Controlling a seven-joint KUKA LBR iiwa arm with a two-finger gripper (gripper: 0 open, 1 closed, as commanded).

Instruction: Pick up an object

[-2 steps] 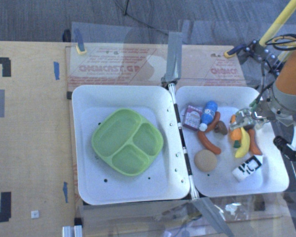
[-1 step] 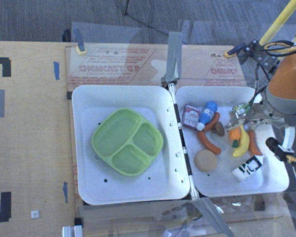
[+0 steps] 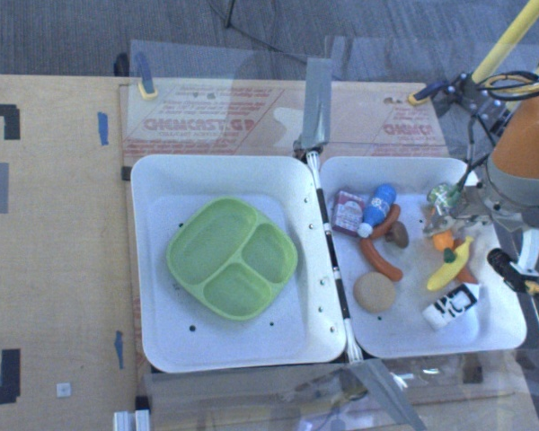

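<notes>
Pincer (image 3: 455, 206), grip state unclear, hangs over curved yellow banana (image 3: 448, 268) in glossy right bin (image 3: 503, 330).

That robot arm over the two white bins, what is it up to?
It is meant to pick up an object. The arm reaches in over the right bin, which holds small items: a banana, a sausage, a blue bottle, a round cookie and others. The gripper sits low near the bin's far right corner. The left bin holds a green tray. Nothing looks lifted yet.

Faint red print on the cardboard sheet (image 3: 207, 110) is illegible.
</notes>
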